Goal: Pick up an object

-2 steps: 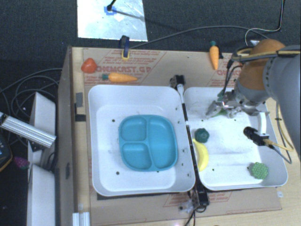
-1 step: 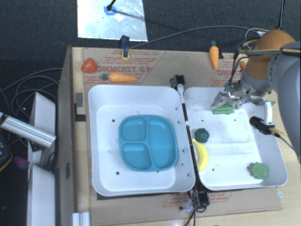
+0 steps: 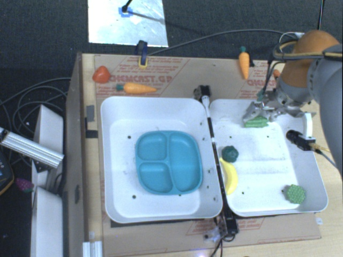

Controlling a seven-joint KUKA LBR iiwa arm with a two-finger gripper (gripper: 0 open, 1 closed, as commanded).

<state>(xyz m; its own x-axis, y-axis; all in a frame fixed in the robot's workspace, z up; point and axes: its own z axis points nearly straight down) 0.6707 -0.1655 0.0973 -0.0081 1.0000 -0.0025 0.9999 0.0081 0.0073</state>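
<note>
Gripper (image 3: 256, 113) over green piece (image 3: 256, 123); banana (image 3: 230, 176), dark-green lump (image 3: 230, 153) well apart

Both white bins (image 3: 161, 111) look like smooth, slightly glossy plastic. The blue divided plate (image 3: 168, 162) in the left bin has a satin plastic sheen. Beneath the bins lies matt brown cardboard (image 3: 177, 71).

A blue divided plate (image 3: 168, 162) lies in the left bin (image 3: 120, 116); carrots (image 3: 139, 88) rest outside.
</note>
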